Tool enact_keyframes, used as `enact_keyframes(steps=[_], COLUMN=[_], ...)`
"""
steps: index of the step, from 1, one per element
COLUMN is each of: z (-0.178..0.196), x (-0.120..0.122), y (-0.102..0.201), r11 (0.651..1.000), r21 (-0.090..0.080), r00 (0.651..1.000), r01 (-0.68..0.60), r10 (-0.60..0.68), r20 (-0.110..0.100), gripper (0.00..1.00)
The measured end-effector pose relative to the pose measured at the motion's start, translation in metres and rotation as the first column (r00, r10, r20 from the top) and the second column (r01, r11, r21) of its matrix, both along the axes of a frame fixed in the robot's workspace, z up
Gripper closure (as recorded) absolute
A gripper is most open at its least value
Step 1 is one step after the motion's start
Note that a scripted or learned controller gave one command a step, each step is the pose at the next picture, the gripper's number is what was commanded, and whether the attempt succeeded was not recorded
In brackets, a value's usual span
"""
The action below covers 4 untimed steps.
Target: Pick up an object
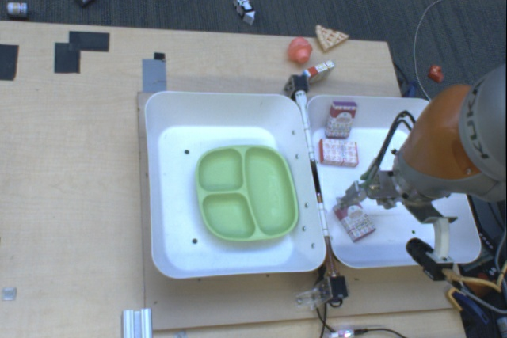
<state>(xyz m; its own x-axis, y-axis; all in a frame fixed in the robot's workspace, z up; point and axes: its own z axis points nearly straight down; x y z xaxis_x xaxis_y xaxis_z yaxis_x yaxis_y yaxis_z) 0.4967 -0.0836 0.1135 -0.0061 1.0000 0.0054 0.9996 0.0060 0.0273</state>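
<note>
your tool [352,198] sat low in the right bin [459,245], right over a small red-and-white packet [358,224] near the bin's left wall — close enough to suggest a grasp in hand, but i could not tell how wide it stood or whether it gripped anything. two more packets [341,137] lay further up the bin, apart. the green tray [247,194] filled the left bin [170,170], likely too broad to pinch.

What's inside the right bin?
The right bin holds three small red-and-white packets; the hand is at the nearest one. The arm covers the bin's right part.
</note>
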Motion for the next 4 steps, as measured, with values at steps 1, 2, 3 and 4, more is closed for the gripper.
enact_keyframes(steps=[1,2,3,4], z=[-0.023,-0.01,-0.011,0.0], x=[-0.003,-0.001,-0.001,0.001], y=[0.001,0.001,0.001,0.003], r11=[1.0,1.0,1.0,1.0], r21=[-0.002,-0.002,-0.002,0.001], r00=[1.0,1.0,1.0,1.0], r01=[0.003,-0.002,-0.001,-0.006], r10=[-0.003,0.002,0.001,0.006], r20=[-0.008,-0.001,-0.001,0.002], gripper=[0.0,1.0,0.0,1.0])
